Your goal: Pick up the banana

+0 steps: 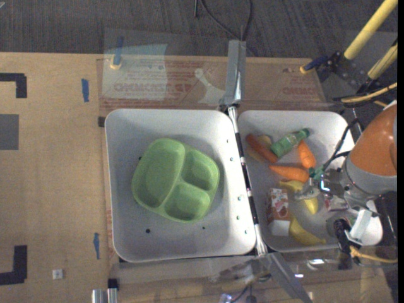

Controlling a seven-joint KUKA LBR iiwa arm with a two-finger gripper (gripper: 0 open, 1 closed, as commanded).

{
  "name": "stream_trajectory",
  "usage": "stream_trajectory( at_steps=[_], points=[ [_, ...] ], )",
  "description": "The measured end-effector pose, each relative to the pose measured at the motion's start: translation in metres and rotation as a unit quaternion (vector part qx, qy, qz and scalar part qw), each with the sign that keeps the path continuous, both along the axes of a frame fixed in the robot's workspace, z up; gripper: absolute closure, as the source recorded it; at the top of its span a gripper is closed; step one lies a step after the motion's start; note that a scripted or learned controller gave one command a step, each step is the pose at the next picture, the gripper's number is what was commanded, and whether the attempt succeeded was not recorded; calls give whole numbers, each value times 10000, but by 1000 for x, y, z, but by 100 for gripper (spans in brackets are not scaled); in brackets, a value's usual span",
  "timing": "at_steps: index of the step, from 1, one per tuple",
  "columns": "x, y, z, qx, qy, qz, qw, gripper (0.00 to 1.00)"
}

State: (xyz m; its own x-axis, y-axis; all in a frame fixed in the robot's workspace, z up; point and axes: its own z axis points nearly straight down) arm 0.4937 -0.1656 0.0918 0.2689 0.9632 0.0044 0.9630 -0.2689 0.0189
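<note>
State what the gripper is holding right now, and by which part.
It cannot be told. The gripper sits low in the right bin over the yellow fruit, but the view does not show anything between its fingers.

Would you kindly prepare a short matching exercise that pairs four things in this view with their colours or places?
Things:
1. divided plate
2. bottle
3. banana
4. small carton

Descriptions:
A. yellow, near the right bin's front edge
B. red and white, just left of the banana
C. light green, in the left bin
D. green, towards the back of the right bin

Pairs: 1-C, 2-D, 3-A, 4-B
</note>
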Motion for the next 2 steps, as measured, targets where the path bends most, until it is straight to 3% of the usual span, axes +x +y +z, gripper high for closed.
stream_trajectory(
  at_steps=[1,2],
  points=[
    [-1,-3,8,-11,20,-21,10000,100],
    [22,33,76,7,118,-90,9999,100]
  ],
)
